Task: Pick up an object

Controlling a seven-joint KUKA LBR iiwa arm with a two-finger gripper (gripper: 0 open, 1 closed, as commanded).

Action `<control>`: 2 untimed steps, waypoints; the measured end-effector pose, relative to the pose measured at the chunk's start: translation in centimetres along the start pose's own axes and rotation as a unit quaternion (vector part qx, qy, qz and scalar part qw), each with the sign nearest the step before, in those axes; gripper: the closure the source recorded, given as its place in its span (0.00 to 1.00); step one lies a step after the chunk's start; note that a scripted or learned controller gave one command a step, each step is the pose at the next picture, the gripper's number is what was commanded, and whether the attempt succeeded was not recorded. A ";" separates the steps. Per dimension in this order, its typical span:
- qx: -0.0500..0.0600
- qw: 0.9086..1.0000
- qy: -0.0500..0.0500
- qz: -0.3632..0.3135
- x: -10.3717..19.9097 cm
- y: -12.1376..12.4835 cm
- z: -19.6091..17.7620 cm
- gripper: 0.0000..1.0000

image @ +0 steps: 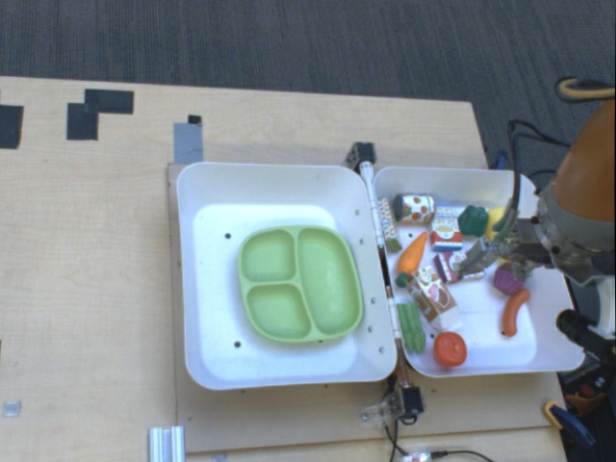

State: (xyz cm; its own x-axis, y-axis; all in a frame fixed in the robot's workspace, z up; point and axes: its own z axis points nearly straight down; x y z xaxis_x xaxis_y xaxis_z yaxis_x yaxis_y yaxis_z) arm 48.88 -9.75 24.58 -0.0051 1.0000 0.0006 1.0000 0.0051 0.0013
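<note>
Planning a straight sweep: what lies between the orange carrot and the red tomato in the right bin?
In the camera view, a small printed packet lies between the carrot and the tomato.

Bench: pale matt wood. Bins: smooth white plastic, slight sheen. Green divided plate: matt plastic. Toy tomato glossy, prob. plastic. Floor: dark ribbed carpet-like cloth.

A pale wooden bench carries 2 shallow white bins side by side. The left bin holds a light green plate with 3 compartments. Black squares are marked near the bench's far left edge. Beyond the bench lies dark grey carpet.
</note>
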 end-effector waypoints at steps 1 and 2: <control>-0.004 1.000 0.000 0.001 -0.3 1.3 12.4 0.00; -0.005 1.000 0.001 0.000 -0.1 1.5 11.3 1.00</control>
State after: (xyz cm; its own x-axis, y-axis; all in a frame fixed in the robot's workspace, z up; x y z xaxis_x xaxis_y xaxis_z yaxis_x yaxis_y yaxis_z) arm 50.36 -9.87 13.29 -0.0044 1.0000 0.0033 0.9999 0.0044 0.0122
